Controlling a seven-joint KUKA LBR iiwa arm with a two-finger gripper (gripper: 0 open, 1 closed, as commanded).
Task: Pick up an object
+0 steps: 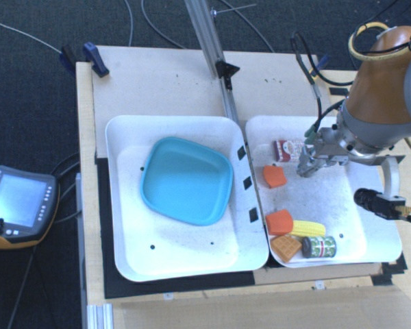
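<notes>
The right bin (359, 204) holds a small red-and-white packet (283, 150) near its far left. An orange block (275, 177) lies below that packet. In the front left corner sit a red-orange block (279, 221), a yellow corn cob (307, 228), a tan waffle-like piece (285, 247) and a dark green can (320, 247) lying on its side. My gripper (308, 164) hangs over the bin's middle, just right of the packet and the orange block. Nothing shows between its fingers.
The left bin (123, 184) carries a large square blue plate (187, 180). A slanted metal rail (209, 36) runs down to the divider between the bins. A teach pendant (17, 208) lies off the bench at left. Cables cross the dark floor.
</notes>
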